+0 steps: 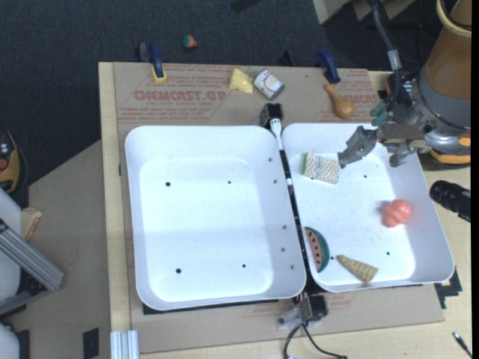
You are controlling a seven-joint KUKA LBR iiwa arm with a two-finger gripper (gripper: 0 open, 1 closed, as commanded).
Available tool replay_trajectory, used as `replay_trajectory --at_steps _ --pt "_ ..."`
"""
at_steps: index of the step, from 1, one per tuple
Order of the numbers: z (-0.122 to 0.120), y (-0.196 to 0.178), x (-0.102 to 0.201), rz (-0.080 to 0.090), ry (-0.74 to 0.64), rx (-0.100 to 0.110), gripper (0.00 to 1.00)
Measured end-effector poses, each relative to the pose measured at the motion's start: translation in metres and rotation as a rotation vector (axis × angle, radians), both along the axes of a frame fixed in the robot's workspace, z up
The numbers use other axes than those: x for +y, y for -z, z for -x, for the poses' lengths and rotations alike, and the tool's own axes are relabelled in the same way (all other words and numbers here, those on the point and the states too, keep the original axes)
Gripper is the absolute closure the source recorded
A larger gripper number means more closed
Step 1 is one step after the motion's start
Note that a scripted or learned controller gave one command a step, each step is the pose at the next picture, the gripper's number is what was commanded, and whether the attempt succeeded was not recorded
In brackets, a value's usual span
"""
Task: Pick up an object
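My gripper [376, 152] hangs over the far part of the right bin [426, 264], open, with nothing between its spread fingers. Its left finger [356, 147] is just right of a white patterned packet [322, 167] lying near the bin's far left corner. A pink ball [397, 212] rests below the gripper toward the bin's right side. A watermelon-slice toy [317, 249] lies along the bin's left wall near the front. Beside it, a tan cone [357, 268] sits at the front edge.
The left bin [138, 200] stands beside the right one. On the board behind the bins lie a yellow piece [241, 81], a small white box [268, 84] and a brown pear-shaped thing [340, 102]. Blue clamps [156, 60] hold the far edge.
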State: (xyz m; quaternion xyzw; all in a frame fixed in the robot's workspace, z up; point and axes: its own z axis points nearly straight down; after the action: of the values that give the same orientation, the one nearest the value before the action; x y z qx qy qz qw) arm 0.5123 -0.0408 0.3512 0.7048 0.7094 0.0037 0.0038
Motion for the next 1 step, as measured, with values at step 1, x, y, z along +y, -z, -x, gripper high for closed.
replay_trajectory --at_steps 1 --pt "0.0005 -0.0058 -0.0026 0.001 0.005 0.006 1.00"
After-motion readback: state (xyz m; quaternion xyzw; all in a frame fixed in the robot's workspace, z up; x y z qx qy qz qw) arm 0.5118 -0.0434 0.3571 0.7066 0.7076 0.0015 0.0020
